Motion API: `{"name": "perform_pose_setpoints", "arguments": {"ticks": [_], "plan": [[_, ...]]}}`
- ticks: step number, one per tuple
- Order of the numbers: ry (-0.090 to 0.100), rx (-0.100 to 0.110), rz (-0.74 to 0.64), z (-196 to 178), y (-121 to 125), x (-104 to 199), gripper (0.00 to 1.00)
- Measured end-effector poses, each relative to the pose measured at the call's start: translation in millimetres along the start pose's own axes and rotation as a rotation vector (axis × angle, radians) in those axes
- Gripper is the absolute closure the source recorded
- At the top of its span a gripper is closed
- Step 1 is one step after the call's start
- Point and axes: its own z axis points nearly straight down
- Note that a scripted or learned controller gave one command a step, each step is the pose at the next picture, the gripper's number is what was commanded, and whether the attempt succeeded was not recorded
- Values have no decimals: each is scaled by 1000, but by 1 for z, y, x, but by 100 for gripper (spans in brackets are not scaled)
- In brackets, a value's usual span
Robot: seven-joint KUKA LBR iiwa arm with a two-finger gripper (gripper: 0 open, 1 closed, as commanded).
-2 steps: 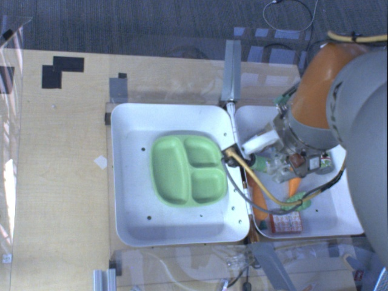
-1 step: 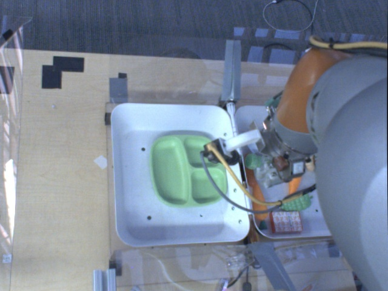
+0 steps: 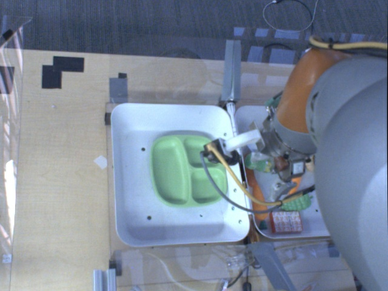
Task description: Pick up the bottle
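Claw [image 3: 280, 166] and wrist hang low over the right bin [image 3: 315, 232], near its left wall, mostly hidden under the grey arm [image 3: 351, 162] and its orange band [image 3: 298, 99]; I cannot tell whether the claw is spread, pressed together or pinching anything. A white fitting [image 3: 242, 141] juts from the wrist across the wall between the bins, and black and yellow cables [image 3: 227, 180] loop from it over the left bin [image 3: 130, 162].

What looks like the bottle [image 3: 259, 161] (pale and clear, with a touch of green) lies in the right bin close to its left wall, just beside the claw and partly covered by it. Nearer the bin's front edge lie an orange piece [image 3: 258, 194], a green item [image 3: 297, 203] and a red-and-white packet [image 3: 285, 222].

In the left bin, a green divided tray [image 3: 179, 171] sits towards the right wall.
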Motion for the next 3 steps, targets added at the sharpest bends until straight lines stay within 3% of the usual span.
{"name": "perform_pose_setpoints", "arguments": {"ticks": [1, 2, 3], "plan": [[-5, 1, -2, 79, 52, -12, 0], [-3, 0, -208, 63, 154, 71, 0], [0, -1, -28, 163, 209, 101, 0]]}}
